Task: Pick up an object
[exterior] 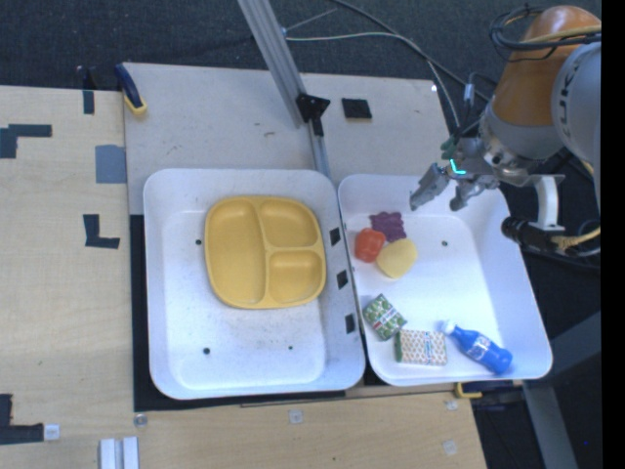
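We see two white bins [166, 262] of smooth plastic with a soft sheen, the left one speckled with fine dark marks. In it lies a matt yellow plastic tray [265, 251]. Toward the right bin's near edge, the blue bottle [481, 348] looks like glossy plastic and the small carton [422, 347] like printed paper. The bench [59, 262] shows a pale, matt, wood-like surface. The slanted pole [270, 39] at the far edge looks like brushed metal.

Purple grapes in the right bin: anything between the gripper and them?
Nothing visible. The gripper hangs open above the right bin near its top edge; the grapes lie down-left of it across bare floor. The orange item and yellow item sit beyond them.
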You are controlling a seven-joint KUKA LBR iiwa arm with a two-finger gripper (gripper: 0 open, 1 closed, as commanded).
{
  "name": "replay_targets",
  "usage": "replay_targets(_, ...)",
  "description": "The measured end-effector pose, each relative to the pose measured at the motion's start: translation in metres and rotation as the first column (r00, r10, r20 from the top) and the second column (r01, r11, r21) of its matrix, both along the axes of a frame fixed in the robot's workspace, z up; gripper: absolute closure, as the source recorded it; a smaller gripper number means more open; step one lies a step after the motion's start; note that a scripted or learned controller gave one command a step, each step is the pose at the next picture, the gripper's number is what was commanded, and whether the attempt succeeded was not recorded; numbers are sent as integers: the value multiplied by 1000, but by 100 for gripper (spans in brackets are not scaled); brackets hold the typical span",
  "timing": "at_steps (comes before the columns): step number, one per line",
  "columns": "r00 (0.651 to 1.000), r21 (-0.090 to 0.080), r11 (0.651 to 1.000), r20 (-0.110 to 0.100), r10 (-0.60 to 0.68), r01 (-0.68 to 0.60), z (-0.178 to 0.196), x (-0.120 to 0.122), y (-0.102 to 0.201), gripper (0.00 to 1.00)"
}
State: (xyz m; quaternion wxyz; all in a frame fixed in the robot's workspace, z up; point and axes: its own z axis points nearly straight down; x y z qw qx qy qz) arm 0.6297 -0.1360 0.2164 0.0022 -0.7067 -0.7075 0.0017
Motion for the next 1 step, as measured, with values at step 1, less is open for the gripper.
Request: replay_targets(1, 1000, -1, 1000, 4, 1, -1, 2, 1, 0, 0)
